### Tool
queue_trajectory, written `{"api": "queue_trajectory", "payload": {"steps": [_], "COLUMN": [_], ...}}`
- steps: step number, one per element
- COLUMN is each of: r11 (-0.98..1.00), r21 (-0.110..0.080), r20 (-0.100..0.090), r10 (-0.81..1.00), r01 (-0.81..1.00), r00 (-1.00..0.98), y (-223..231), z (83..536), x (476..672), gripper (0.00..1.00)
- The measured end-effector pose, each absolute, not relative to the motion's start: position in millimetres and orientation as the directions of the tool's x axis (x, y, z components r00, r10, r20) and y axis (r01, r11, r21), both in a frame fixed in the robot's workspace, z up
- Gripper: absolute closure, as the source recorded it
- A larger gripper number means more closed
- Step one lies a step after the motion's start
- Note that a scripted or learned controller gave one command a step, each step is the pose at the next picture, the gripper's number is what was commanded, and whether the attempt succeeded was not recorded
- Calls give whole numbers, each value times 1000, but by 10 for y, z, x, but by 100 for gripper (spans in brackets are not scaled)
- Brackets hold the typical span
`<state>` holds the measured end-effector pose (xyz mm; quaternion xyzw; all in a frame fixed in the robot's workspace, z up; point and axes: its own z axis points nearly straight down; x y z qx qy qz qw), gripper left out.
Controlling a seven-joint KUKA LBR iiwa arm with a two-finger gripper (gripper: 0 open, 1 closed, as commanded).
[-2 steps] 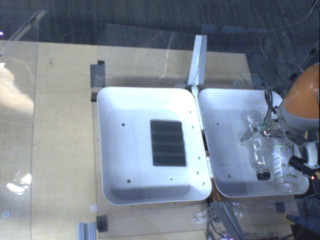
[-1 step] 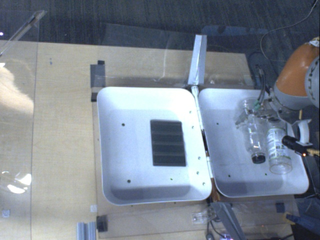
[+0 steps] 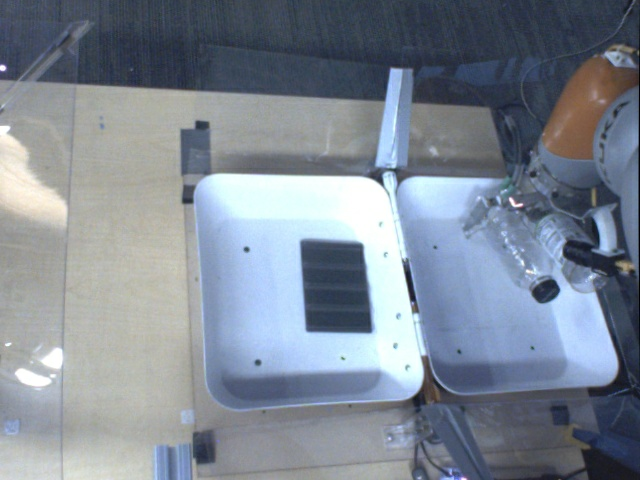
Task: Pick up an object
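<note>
Jaws on our gripper (image 3: 522, 208) hung over the right bin (image 3: 500, 358), and we could not tell if they were spread or pinching. A clear, crinkly plastic bottle (image 3: 508, 243) lay just under them, not lifted yet, we thought. A flat black mat (image 3: 336, 286) with ridges lay in the smooth white left bin (image 3: 240, 348).

Single fixed camera above bench (image 3: 110, 298), looking down aslant; both white bins (image 3: 250, 308) framed.
</note>
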<state>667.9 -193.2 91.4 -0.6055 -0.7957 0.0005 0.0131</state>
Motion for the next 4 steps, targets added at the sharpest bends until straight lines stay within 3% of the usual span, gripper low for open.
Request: {"api": "queue_trajectory", "payload": {"steps": [1,2,3,4], "r11": [403,420,442,463], "r21": [-22,-24,-17,-16], "r20": [30,33,1,26], "r10": [915,907,897,886], "r01": [915,907,897,886], "r00": [-402,-419,-442,-463], "y": [-1960,-1964,-1846,-1985], "z": [899,884,905,889], "x": [6650,6652,6648,6668], "gripper": [0,0,0,0]}}
